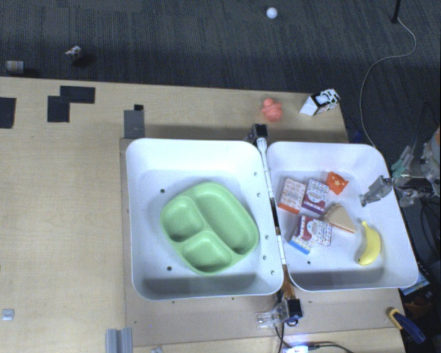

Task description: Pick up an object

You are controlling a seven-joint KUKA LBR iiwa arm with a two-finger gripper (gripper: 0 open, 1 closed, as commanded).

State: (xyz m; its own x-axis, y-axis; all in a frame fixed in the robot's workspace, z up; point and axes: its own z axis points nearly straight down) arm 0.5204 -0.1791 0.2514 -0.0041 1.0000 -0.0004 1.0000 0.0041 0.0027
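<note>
The gripper [375,191] hangs over the right bin's [358,157] right rim, its state impossible to tell, nothing visibly held, near the banana [370,246] and small cartons [304,196] whose printing is unreadable

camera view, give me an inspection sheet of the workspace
surface: wooden bench bearing left bin and right bin side by side
job's things: right bin holds banana, orange packet, small cartons, tan wedge
clutter: green divided tray in left bin; pink lump and black-and-white box on bench behind
grippers: pincer at right bin's right edge, above the banana
cables: thin cable on dark floor
surroundings: white ball on floor
</note>
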